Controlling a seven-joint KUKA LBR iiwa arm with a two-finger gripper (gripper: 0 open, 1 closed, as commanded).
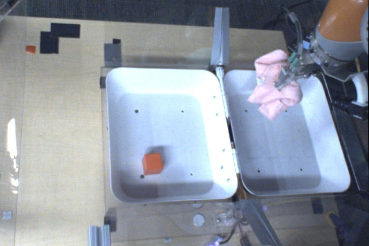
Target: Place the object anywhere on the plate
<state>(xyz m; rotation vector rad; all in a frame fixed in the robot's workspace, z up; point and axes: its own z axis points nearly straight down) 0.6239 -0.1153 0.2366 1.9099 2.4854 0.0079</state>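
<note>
1. Over the far end of the right bin (323, 181), the pincer (286, 79) is clamped on a crumpled pink cloth (274, 92), which bunches around its fingers.
2. Most of the cloth hangs inside that bin's far left corner, close to the divider.
3. Left of the right bin, touching it, sits the left bin (173, 95) on the counter (52, 141).
4. An orange block (153, 163) lies in the left bin's near left part, well apart from the cloth.

A crumpled pink cloth (273, 84) hangs pinched in the tool (286, 75) above the right bin's (300, 173) far edge.
</note>
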